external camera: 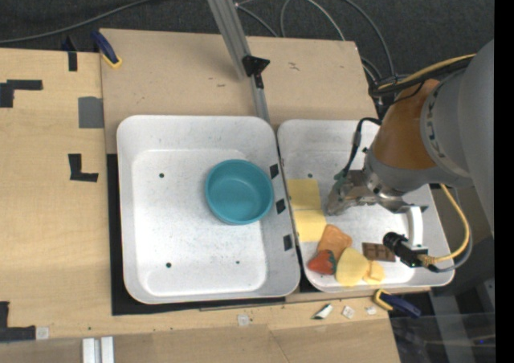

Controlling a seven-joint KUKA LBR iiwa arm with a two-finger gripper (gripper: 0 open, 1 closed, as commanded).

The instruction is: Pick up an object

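A pale yellow block point(305, 207) lies at the left side of the right bin point(317, 140), against the wall shared with the left bin. At its 3 o'clock, just beside its edge, the gripper point(339, 199) is down low over the bin floor; whether it is released or clenched cannot be told, and nothing is seen between its tips. At the block's 5 o'clock lie an orange wedge point(335, 238), a red strawberry-like piece point(321, 262) and a yellow lump point(351, 267). The left bin point(152, 193) holds a teal bowl point(238, 191).
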